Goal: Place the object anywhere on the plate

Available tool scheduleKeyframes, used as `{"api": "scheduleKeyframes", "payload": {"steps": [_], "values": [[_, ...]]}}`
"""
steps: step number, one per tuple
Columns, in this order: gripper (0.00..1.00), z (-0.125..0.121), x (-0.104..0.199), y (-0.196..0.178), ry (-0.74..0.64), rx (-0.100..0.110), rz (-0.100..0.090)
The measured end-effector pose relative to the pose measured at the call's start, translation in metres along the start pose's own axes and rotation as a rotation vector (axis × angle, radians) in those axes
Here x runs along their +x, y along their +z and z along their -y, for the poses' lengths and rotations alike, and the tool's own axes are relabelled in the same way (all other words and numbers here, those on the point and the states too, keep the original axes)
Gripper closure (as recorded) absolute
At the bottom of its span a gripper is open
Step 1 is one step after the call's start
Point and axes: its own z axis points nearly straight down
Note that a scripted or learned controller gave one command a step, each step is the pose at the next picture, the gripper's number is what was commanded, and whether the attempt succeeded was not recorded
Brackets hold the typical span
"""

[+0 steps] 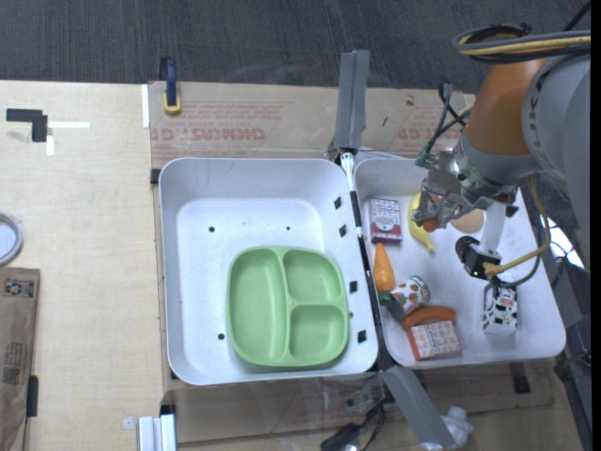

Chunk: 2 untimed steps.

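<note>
The gripper (434, 216) hangs low in the right bin (540, 341), just above a banana (422, 225); the green plate (286, 305) lies well left of it.

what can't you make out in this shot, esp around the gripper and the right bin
- Gripper, camera view: fingers too small and dark against the clutter to judge open or shut.
- Banana: part hidden under the gripper.
- Small box: label too small to read.
- Right bin: far wall hidden behind the arm.

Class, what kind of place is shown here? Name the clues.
Probably a robot test bench in a lab: two white bins fixed side by side, a grey and orange arm reaching in, toy foods like a carrot.
</note>
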Motion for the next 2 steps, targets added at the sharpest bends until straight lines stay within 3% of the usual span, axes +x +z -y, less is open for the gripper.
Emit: {"api": "scheduleKeyframes", "payload": {"steps": [1,2], "values": [[1.0,0.078,0.079,0.0,-0.014,0.0,0.0],[1.0,0.134,0.109,-0.045,-0.21,-0.001,0.001]]}}
